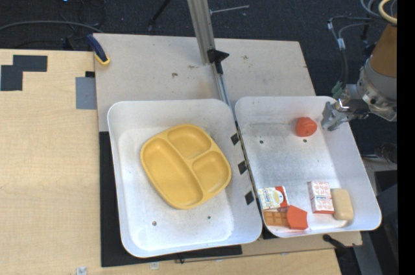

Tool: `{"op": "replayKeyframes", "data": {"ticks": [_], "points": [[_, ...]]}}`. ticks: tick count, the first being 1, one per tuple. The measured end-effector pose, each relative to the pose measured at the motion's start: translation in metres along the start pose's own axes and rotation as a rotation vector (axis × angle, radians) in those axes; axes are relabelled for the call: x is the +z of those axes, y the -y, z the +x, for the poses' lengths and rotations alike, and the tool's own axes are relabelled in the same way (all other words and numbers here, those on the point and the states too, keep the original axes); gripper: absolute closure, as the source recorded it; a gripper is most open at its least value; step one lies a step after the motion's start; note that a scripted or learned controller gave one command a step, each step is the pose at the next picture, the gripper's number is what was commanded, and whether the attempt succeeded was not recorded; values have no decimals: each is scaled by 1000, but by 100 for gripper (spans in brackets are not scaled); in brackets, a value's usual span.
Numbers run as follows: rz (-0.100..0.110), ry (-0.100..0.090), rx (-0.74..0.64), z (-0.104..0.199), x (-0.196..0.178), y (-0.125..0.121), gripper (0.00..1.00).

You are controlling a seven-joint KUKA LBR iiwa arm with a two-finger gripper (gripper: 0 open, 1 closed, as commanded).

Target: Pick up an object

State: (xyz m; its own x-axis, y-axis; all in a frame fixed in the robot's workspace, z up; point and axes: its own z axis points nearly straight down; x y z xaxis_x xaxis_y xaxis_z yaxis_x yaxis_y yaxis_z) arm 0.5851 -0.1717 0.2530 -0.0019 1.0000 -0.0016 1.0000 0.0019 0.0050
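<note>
In the right bin (285, 157) a small red ball-like object (306, 126) lies near the back. At the bin's front edge sit a carton with a red and orange print (273, 198), an orange block (296, 218), a small red and white box (320, 196) and a tan bread-like piece (342, 203). My gripper (335, 115) hangs at the bin's right back rim, just right of the red object and apart from it. Nothing shows between its fingers.
The left bin (130, 202) holds a yellow divided plate (185, 165). A metal post (200, 14) rises behind the bins. Black clips (238, 152) sit along the seam between the bins. A wooden tabletop (45, 163) lies to the left.
</note>
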Motion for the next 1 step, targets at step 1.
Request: {"op": "replayKeyframes", "data": {"ticks": [1], "points": [[5,-3,-3,49,-6,-4,100]]}}
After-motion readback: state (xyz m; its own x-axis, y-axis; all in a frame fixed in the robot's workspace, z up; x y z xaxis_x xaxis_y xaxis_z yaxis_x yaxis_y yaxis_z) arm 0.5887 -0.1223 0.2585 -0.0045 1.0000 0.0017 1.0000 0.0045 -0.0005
